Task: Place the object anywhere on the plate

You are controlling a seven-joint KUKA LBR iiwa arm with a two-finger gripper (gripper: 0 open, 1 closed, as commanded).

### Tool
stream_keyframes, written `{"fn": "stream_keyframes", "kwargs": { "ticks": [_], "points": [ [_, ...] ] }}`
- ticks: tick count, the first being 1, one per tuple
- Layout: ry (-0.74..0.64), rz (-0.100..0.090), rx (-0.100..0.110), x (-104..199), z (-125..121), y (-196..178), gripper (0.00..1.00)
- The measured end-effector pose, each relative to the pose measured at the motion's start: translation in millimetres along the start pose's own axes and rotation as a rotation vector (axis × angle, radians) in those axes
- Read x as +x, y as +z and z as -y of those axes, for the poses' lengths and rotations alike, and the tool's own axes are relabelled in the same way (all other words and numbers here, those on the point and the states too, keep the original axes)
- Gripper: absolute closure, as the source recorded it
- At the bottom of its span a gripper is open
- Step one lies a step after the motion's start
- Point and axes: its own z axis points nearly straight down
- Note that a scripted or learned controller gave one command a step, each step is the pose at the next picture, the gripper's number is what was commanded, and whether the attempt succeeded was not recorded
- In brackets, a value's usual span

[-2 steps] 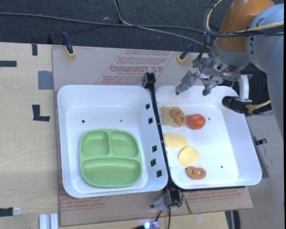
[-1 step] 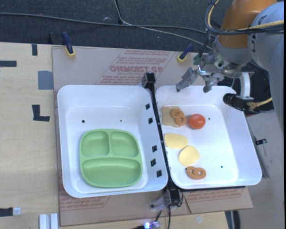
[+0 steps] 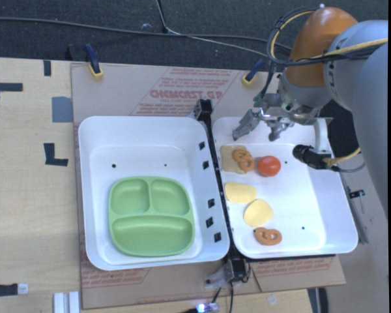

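A green divided plate (image 3: 151, 215) lies in the left bin (image 3: 98, 135). The right bin (image 3: 329, 220) holds a red tomato (image 3: 268, 165), a tan slice of bread with a pretzel on it (image 3: 236, 158), two yellow pieces (image 3: 240, 192) (image 3: 257, 212) and a second brown pretzel (image 3: 268, 236). My gripper (image 3: 260, 128) hangs over the far end of the right bin, above the bread and tomato, open, with nothing between its fingers (image 3: 242, 128).
A black divider strip (image 3: 213, 175) runs between the two bins. Yellow clamps (image 3: 94, 68) (image 3: 251, 77) hold the cardboard sheet at the back. The arm's orange band (image 3: 319, 41) and grey body fill the upper right. Cables cross the dark floor behind.
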Motion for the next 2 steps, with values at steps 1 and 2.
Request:
{"fn": "stream_keyframes", "kwargs": {
  "ticks": [1, 2],
  "points": [
    [0.0, 0.0, 0.0, -3.8, -0.1, 63.1, 0.0],
    [-0.001, 0.001, -0.004, -3.1, 0.1, 107.1, 0.0]
  ]
}}
